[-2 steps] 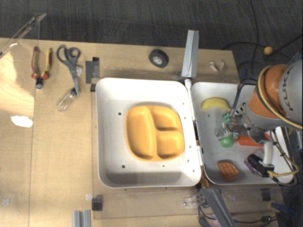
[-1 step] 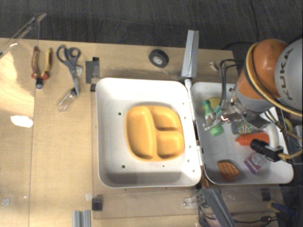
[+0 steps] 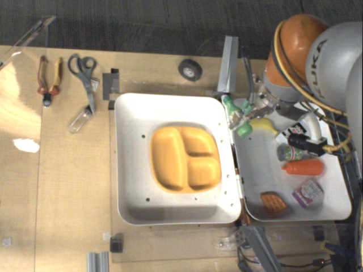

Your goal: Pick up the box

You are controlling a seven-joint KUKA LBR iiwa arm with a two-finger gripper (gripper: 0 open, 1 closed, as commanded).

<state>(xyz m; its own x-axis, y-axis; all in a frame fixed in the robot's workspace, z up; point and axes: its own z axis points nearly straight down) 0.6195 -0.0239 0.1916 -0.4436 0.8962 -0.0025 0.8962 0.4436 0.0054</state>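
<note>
**Arm over the right bin's far corner, box lying apart near the front**

The grey KUKA arm with its orange band reaches over the back left corner of the right shallow white bin. Its gripper sits among green plastic pieces and a yellow banana-shaped toy, probably because the program's aim fell on that cluster. The small purple-and-white box lies flat near the bin's front right, well apart from the gripper, between an orange carrot-shaped toy and a brown biscuit-like piece. The pick looks not yet done. The left white bin holds a yellow divided tray. The bulky wrist hides the gripper's tip, so whether it is open or closed cannot be told; the green pieces are too jumbled to identify.
</note>
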